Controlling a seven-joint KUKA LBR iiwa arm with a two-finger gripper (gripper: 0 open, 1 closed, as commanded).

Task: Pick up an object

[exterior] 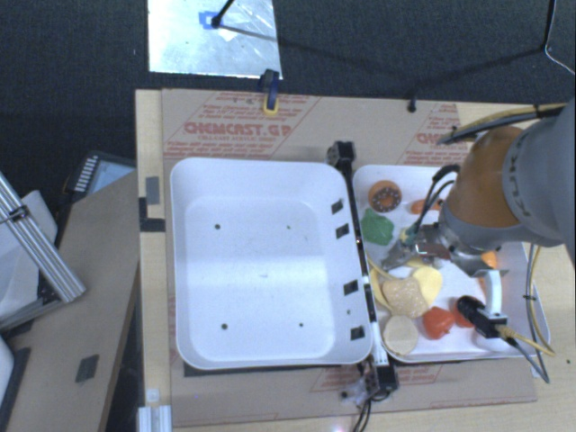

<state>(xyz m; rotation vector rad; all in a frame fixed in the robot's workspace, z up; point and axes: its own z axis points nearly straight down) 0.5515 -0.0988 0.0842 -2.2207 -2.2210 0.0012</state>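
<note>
Tan piece (404, 297) just below fingers (393, 260)

Your bench (234, 124) is topped with a tan sheet printed in red lettering. Two white bins sit directly on it, side by side and touching along a row of black clips. The left bin (193, 241) takes most of the sheet; the right bin (369, 180) is smaller and lies partly under the arm. At the sheet's far edge you have a blue-and-yellow clamp (269, 93). A small black item (411, 106), too small to identify, sits further right on that edge.
</note>
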